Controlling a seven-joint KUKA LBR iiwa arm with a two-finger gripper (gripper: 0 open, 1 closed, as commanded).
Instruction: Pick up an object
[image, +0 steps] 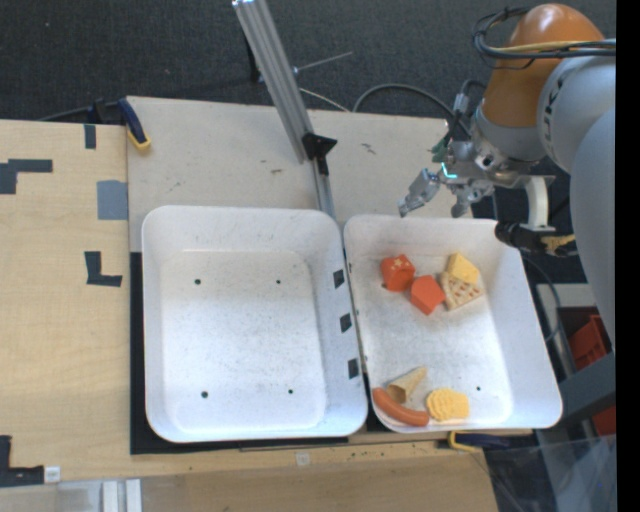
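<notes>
A pale wooden bench top (60, 330) fills the left side, marked with grey tape patches (112, 200) and dark tape strips (98, 270). A lighter board (230, 150) lies on it behind the two white bins. Beyond the bench lies dark carpeted floor (150, 45). A slanted aluminium post (280, 85) rises from the board. A blue-and-yellow clamp (134, 124) grips the board's far left corner. Black cables (400, 95) trail behind. Light is even

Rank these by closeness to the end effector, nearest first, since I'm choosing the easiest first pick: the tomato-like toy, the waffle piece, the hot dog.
From the end effector, above the right bin's far edge:
1. Tomato-like toy, far part of the right bin, and waffle piece, beside it toward the arm: too close to call.
2. Hot dog, near edge of the right bin, clearly farthest.
</notes>
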